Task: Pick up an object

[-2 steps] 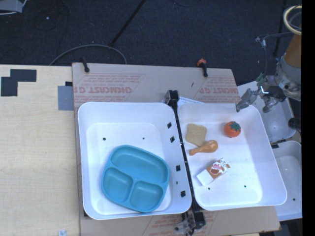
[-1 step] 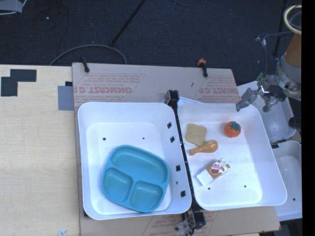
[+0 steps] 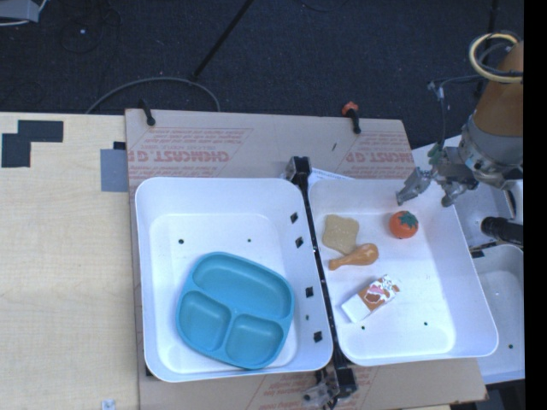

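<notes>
The end effector (image 3: pixel 433 191) hangs spread and empty over the right bin's (image 3: pixel 479 314) far right corner, just beside a tomato (image 3: pixel 404 224). Toward the bin's middle lie bread (image 3: pixel 340 232), a drumstick (image 3: pixel 355 257) and a small packet (image 3: pixel 371 298). The left bin (image 3: pixel 162 203) holds a blue tray (image 3: pixel 236 309).

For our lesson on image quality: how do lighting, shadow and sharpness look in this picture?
Camera view: even, soft lighting; the white bins are bright without harsh glare; faint shadows fall under the blue tray and the orange ball; the end effector looks slightly soft; the floor behind is dark.
</notes>
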Tool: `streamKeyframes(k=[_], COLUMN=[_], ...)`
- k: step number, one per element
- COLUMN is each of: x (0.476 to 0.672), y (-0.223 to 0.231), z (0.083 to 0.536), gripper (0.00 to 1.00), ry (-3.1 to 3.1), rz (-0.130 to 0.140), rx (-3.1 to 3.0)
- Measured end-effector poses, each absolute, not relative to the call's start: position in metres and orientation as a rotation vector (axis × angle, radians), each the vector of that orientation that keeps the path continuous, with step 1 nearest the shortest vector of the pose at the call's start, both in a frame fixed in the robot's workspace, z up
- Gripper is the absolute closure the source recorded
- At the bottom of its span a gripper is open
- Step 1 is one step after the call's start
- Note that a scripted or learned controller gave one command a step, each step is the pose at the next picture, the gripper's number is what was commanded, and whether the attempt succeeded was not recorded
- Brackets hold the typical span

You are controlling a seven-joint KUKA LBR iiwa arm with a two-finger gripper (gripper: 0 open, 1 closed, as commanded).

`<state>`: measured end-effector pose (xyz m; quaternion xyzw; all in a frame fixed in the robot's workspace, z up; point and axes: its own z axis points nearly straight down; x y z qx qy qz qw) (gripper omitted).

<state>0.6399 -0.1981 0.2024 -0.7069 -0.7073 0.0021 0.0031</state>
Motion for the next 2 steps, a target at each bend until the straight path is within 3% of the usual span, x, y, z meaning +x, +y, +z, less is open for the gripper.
streamKeyframes(k=[2], x=[0.643], y=[-0.19], z=[0.086], gripper=[0.0], ry=[-2.223], rz=[0.006], rx=[-2.211])
